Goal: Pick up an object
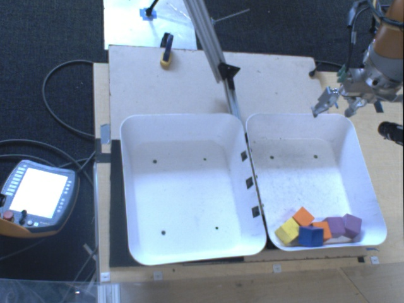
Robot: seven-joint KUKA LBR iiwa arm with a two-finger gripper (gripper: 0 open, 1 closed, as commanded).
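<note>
White right bin [360, 163], coloured blocks [319, 227] clustered at its near edge, gripper [338, 105] hung over its far rim, fingers spread, nothing grasped.

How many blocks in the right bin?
6, clustered at the near edge of the right bin: yellow block, blue block, two orange blocks, two purple blocks. More could be hidden underneath.

You had two bins side by side: the left bin [189, 188] mid-frame, the right bin [315, 169] beside it. Blocks [319, 227] clustered in the right bin's lower corner. A pendant [35, 197] lay far left.
</note>
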